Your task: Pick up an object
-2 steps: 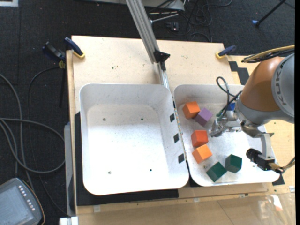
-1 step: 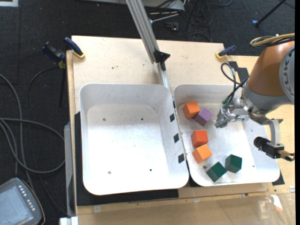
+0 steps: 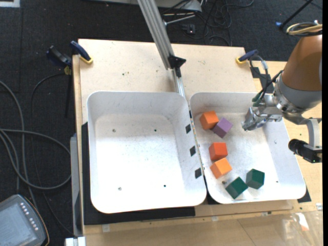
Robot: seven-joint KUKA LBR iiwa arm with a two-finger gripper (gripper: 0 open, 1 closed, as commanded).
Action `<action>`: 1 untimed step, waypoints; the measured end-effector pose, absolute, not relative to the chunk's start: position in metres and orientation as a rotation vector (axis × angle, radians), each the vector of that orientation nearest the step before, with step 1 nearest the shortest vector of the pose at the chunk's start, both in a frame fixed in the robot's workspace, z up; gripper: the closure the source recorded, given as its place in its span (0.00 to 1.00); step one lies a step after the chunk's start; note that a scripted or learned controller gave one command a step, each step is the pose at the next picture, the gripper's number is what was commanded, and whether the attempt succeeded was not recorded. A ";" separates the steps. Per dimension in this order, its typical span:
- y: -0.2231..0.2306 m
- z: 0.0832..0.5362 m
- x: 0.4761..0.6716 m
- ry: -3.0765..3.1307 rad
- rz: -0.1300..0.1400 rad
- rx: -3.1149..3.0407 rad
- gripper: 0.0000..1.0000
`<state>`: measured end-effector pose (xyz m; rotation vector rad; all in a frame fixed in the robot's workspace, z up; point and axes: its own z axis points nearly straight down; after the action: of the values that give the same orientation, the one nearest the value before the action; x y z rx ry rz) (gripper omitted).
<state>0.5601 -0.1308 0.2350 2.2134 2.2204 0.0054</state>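
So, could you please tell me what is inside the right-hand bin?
The right bin holds six blocks: three orange, one purple and two dark green. The pincer hangs over its upper part, covering a patch of floor there.

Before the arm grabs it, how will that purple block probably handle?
The purple block looks rigid and flat-faced, so probably it slides rather than rolls. It touches the orange block, so a push may shove both. It's small, likely light.

A grey arm (image 3: 297, 94) is seen with an orange band, black cabling, and a metallic grey tool (image 3: 251, 121).
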 end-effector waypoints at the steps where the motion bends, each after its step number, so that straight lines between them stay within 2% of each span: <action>1: -0.131 0.229 0.561 2.223 -0.001 2.217 1.00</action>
<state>0.5606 -0.1306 0.2294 2.2174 2.2234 -0.0009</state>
